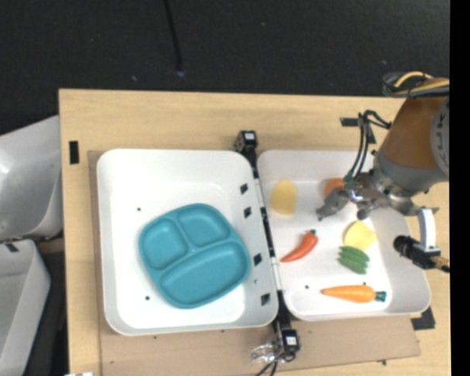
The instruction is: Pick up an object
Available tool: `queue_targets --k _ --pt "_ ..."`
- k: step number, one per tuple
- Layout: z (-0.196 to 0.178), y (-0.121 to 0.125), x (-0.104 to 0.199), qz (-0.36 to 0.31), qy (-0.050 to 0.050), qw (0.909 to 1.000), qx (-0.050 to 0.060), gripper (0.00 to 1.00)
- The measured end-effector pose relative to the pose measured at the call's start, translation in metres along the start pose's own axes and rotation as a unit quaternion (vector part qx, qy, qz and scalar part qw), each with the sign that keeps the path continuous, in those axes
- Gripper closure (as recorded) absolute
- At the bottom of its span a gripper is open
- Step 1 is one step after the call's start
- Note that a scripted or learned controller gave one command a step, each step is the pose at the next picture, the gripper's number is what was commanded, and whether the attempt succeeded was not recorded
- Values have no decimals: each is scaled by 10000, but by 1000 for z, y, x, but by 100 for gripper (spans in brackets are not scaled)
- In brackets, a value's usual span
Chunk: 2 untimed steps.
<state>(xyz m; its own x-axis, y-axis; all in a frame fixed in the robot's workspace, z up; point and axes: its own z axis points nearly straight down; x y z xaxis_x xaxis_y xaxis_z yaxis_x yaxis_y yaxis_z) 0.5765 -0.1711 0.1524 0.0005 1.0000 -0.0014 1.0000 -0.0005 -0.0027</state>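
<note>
Two shallow white bins sit side by side on the desk [157, 120]. The left bin [117, 210] carries a blue divided plate [193, 254], lying flat near its middle. The right bin [403, 288] holds the loose pieces, which look like toy food: a pale yellow piece [283, 197] near the top left, a red chili pepper [301, 247] close to the divider, a yellow piece [360, 234] with a green pod [353, 259] touching its lower edge, a carrot [349, 293] lying lengthwise along the near wall, and a small orange piece [334, 186] near the top.

The candidates are scattered with gaps between most of them (presumably so a two-finger grasp can get around one item without fouling a neighbour); only the yellow piece and green pod are touching.

The arm comes in from the right, orange band visible above the wrist. The gripper [338, 203] is low over the right bin, just beside the small orange piece and up-left of the yellow piece. Its dark fingers [327, 209] appear spread apart, with nothing seen between them. It may brush the orange piece, but contact cannot be confirmed from this angle.

Judgement: nothing picked yet; the orange piece is the likeliest target, still resting in the bin.
</note>
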Motion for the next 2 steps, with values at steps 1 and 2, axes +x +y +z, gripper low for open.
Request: queue_targets --k 1,2 --pt "52 0 -1 7 1 10000 -4 0" --pt "38 1 -2 22 -3 10000 -33 100"
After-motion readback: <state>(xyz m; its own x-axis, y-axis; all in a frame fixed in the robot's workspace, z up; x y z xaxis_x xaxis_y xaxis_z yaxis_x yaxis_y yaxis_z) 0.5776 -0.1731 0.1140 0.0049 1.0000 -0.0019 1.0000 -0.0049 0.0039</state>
